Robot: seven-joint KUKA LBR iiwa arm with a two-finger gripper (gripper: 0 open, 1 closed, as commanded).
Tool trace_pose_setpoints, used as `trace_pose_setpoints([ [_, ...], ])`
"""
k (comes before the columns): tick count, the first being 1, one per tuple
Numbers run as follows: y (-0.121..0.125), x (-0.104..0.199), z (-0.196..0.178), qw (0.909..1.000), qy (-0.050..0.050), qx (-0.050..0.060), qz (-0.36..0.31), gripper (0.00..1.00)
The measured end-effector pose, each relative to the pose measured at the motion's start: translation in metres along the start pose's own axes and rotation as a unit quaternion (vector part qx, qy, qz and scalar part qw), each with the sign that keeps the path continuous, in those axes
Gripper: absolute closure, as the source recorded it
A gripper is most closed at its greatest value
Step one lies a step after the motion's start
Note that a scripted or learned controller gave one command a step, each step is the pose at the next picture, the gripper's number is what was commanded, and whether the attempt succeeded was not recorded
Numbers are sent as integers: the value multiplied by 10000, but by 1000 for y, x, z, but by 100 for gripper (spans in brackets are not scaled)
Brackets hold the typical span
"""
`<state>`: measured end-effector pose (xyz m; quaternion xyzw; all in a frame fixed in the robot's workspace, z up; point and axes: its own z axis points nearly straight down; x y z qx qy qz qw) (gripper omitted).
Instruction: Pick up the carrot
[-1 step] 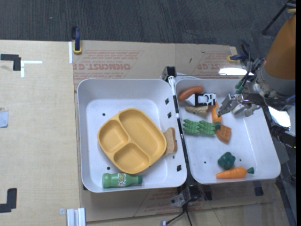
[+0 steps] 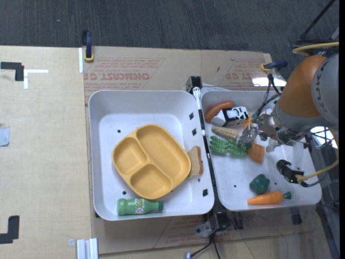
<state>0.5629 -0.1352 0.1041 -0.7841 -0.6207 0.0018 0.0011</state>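
The carrot (image 2: pixel 266 199) is orange with a small green top and lies flat near the front edge of the right bin (image 2: pixel 233 193), its tip pointing left. My gripper (image 2: pixel 249 135) hangs over the middle of that bin, well behind the carrot and apart from it. It hovers by a pale corn-like piece (image 2: pixel 225 132) and an orange wedge (image 2: pixel 256 153). The grey arm with its orange band (image 2: pixel 302 93) comes in from the right.
The right bin also holds a red sausage (image 2: pixel 218 109), a black-and-white item (image 2: pixel 236 114), a green leafy piece (image 2: pixel 226 147) and a dark green broccoli (image 2: pixel 259 184) just above the carrot. In the left bin (image 2: pixel 102 144) are a yellow divided plate (image 2: pixel 151 161), a bread slice (image 2: pixel 194 162) and a green bottle (image 2: pixel 139 206).
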Motion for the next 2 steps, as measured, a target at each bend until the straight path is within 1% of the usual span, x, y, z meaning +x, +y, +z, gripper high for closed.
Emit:
trace_pose_setpoints([
  [1, 71, -27, 12, 9921, -6, 1, 1254, 0],
  [2, 71, -27, 4, 9926, -17, 14, 1216, 100],
])
